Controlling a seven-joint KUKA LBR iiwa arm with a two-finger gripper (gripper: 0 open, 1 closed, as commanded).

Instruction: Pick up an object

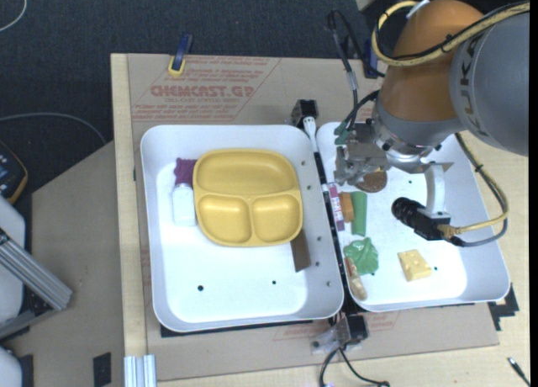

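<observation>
**Grey arm being held low over the right-hand bin**

Grey with an orange band, the arm (437, 49) is being reached in from the view's right. Its tool (353, 165) is being held low over the upper left part of the right-hand bin (458, 251). How far the tool is being kept open cannot be told, nor whether anything is being gripped.

A brown round object (371, 181) is being shown just beside the tool, on the bin floor; whether the two are touching cannot be told. Below it, a green stick (359, 211) and a red-and-white tube (337, 205) are being seen side by side along the bin's left wall. Nearer the camera, a crumpled green piece (363, 253) and an orange-brown piece (356, 282) are lying, with a yellow block (414, 264) apart to their right.

The left-hand bin (235, 288) is being occupied by a yellow divided plate (248, 196), a white bottle (182, 206) against the plate's left edge, and a dark flat piece (298, 252) at its lower right corner. Both bins are being carried by the table (134, 310).
</observation>
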